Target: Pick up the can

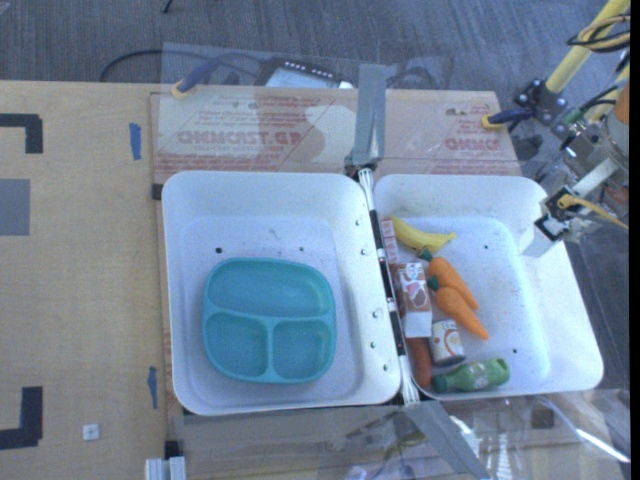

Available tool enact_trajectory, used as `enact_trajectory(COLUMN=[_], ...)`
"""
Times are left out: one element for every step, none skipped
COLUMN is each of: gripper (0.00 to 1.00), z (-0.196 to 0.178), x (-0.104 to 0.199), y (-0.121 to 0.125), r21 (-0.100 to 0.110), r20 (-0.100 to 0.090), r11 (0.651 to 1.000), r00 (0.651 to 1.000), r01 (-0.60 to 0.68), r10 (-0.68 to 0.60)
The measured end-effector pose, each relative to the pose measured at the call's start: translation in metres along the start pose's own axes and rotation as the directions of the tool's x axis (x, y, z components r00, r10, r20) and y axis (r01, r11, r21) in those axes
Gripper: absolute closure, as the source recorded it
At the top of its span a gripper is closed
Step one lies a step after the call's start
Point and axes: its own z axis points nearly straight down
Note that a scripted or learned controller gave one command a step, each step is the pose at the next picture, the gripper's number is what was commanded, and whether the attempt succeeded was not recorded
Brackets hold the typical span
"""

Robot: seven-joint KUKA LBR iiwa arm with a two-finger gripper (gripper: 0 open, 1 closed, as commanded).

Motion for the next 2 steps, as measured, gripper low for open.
enact_trajectory(gripper=[1.0, 1.0], z=[-0.0096, -0.0193], x=[0.0021, 0.0037], y=[-0.0015, -0.0024], r21=[0.0, -0.001], r20=[0.001, 0.002], r11=[1.0, 1.0], r00=[1.0, 1.0], r01=[0.005, 0.01], r10=[-0.005, -0.01])
